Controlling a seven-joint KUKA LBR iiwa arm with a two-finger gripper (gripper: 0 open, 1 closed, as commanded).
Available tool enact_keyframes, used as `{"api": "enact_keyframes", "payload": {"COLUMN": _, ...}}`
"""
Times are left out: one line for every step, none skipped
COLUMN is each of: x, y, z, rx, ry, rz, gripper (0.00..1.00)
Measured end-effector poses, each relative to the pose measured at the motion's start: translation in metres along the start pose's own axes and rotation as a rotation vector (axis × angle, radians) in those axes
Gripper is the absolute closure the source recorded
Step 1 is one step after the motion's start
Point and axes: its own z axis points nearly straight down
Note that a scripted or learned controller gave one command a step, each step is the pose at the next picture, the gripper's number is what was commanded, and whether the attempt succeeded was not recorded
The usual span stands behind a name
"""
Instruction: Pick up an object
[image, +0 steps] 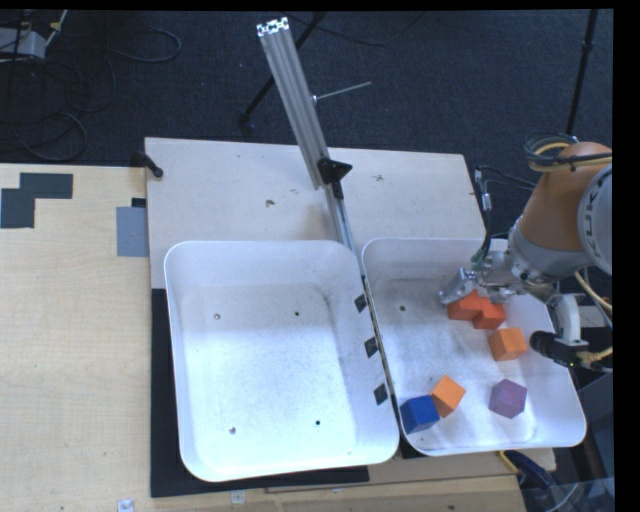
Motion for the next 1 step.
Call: {"api": "enact_keyframes", "payload": {"x": -0.0001, "y": 0.0025, "z": -0.0123, "rx": -0.002, "ry": 0.003, "rz": 0.005, "gripper": 1.00}}
